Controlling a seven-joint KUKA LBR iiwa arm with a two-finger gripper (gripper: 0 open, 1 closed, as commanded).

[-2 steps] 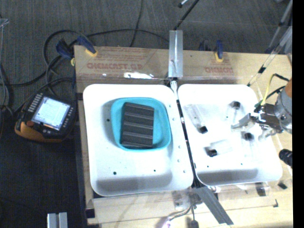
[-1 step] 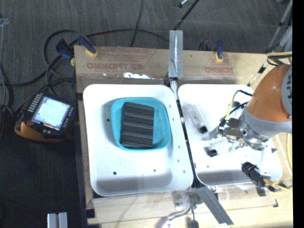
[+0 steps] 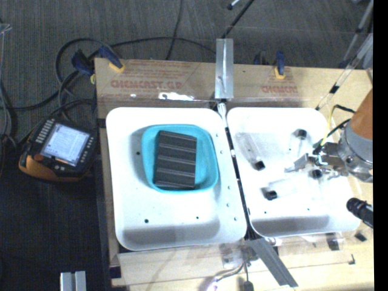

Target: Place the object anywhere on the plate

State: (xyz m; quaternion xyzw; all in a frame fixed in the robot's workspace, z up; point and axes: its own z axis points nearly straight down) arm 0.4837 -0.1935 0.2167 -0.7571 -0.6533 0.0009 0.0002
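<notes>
Lying flat on the teal plate (image 3: 209, 162) in the left bin (image 3: 121, 180), the dark ribbed block (image 3: 176, 159) already sits where the task wants it, well apart from the claw (image 3: 312, 162). That claw hangs over the right bin (image 3: 285, 217), apparently gripping nothing; whether it is spread or closed I cannot tell.

We count two white bins on the desk, the left bin (image 3: 124, 180) and the right bin (image 3: 285, 220). One turquoise plate (image 3: 209, 162) lies in the left bin, bearing one dark ribbed block (image 3: 176, 159). Two clamps grip the desk's far edge: one (image 3: 111, 60) at the left corner, one (image 3: 279, 65) toward the right.
</notes>
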